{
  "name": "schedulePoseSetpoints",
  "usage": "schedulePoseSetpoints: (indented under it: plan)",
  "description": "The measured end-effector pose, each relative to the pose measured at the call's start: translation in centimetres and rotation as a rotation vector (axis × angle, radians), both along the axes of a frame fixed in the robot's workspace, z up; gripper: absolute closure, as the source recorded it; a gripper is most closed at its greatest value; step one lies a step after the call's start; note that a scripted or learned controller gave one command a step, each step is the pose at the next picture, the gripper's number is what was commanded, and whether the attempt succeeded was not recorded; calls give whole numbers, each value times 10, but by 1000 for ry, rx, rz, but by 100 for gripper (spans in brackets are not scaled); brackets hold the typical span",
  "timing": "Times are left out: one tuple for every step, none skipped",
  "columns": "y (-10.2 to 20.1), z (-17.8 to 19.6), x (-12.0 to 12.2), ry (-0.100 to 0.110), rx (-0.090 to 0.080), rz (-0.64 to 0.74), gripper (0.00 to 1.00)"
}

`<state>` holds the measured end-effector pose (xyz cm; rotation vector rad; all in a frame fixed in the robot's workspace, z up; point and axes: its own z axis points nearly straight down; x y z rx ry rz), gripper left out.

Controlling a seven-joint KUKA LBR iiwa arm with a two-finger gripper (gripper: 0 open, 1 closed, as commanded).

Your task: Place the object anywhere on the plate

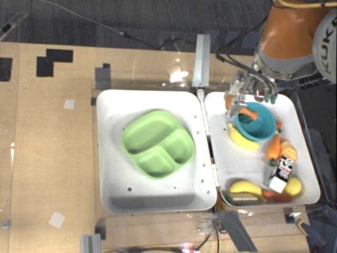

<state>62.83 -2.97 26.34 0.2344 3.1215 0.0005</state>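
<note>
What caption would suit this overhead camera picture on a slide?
Robot gripper above a toy-filled right bin, beside a teal bowl; green divided plate waits in the left bin.

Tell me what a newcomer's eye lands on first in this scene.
The green divided plate stands out first, lying alone in the left bin. Next comes the grey arm with its orange band, whose gripper hangs over the far end of the right bin, beside a teal bowl amid crowded toy food.

High fixed camera, slanted down, both bins (105,141) in frame
</note>
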Motion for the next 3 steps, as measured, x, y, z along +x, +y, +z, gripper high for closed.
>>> schedulePoseSetpoints:
  plan:
    - [54,-78,-20,6,0,320,100]
    - [96,-77,-41,3,-2,596,100]
    - [95,-77,-41,3,-2,595,0]
